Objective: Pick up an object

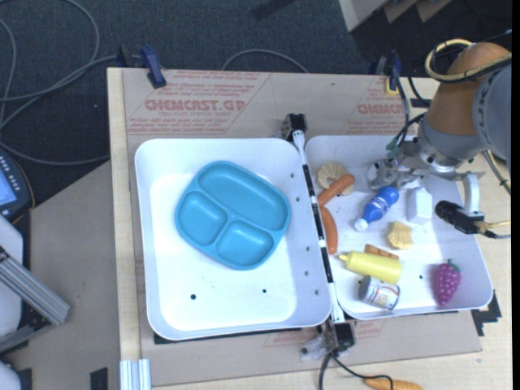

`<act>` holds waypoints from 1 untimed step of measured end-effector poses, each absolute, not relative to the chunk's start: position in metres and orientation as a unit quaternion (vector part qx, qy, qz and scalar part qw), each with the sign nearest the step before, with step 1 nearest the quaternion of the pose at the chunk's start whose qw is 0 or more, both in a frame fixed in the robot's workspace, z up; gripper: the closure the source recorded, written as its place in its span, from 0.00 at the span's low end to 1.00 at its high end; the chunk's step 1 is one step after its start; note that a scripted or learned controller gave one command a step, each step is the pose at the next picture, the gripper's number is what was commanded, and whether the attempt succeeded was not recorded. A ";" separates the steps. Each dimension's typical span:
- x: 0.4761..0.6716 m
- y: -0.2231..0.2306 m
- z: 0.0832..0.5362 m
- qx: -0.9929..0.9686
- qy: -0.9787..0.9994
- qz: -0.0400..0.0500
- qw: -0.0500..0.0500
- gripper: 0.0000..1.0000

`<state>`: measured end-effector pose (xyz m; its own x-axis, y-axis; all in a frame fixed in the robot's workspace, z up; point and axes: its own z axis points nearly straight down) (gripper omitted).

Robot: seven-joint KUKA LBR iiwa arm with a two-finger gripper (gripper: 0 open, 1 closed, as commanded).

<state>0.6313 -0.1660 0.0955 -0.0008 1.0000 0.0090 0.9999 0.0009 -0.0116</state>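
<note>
Within the right bin (479, 287), toward its far side, lies a small blue bottle (379, 205) with a white cap, tilted on its side, cap end pointing near-left. Just beyond it hangs the hand (404, 171); whether it is apart or together cannot be told. Nearby lie a yellow bottle (372, 264) and purple grapes (445, 281).

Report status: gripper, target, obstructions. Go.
Gripper low in right bin, over blue bottle's top end. Nothing seen held. Carrot, cheese piece crowd the bottle.
</note>
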 end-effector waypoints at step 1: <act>0.592 -0.177 0.155 -0.708 -0.706 0.000 0.000 1.00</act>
